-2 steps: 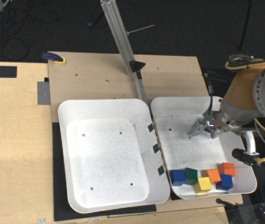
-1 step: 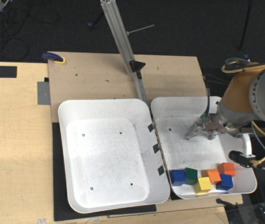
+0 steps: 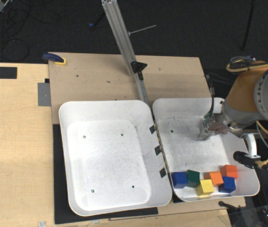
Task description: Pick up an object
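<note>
Blocks (image 3: 204, 180) sat bunched at the right bin's (image 3: 190, 119) near edge, probably light, stiff, best pinched across flat sides. Gripper (image 3: 208, 129) hovered farther back; couldn't tell its opening, nothing visibly held.

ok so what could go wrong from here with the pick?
1. The blocks sit tightly clustered at the right bin's near edge; a descent could wedge between neighbours or knock them aside.
2. The pincer hovers mid-bin, away from the cluster; closing here likely grabs nothing.
3. Blocks against the rim leave little finger clearance.
</note>
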